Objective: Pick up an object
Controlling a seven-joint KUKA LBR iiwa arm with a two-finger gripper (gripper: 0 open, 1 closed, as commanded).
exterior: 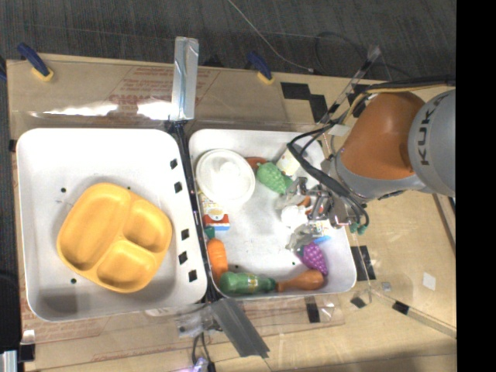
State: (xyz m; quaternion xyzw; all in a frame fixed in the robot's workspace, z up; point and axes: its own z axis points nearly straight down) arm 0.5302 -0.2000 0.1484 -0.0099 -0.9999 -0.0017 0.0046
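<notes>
Left bin (pixel 31 208): yellow tray (pixel 115 235) lying in the middle, three compartments, nothing in them.

Right bin (pixel 256 246), left to right from the divider: small red-and-white carton (pixel 218 222) beside the divider, white bowl (pixel 225 174) above it, carrot (pixel 217 258) below it, dark green veg (pixel 246 284) along the bottom wall with an orange piece (pixel 304 280) at its right end. Green lumpy item (pixel 272 177) just right of the bowl.

Gripper (pixel 306 227) is low in the right half of this bin, amid white and grey clutter. Can't tell how it's set; cables and wrist cover that area.

Likely target: purple grapes (pixel 315 256), touching or just below-right of the gripper tip, toward the bottom right corner. Small bumpy purple cluster, long axis running roughly upper-left to lower-right. Nothing visibly held.

Judgement: the next move is a short shift down and right. Crowded spot, with the orange piece and bin wall close by, so a miss or a nudge is likely.
</notes>
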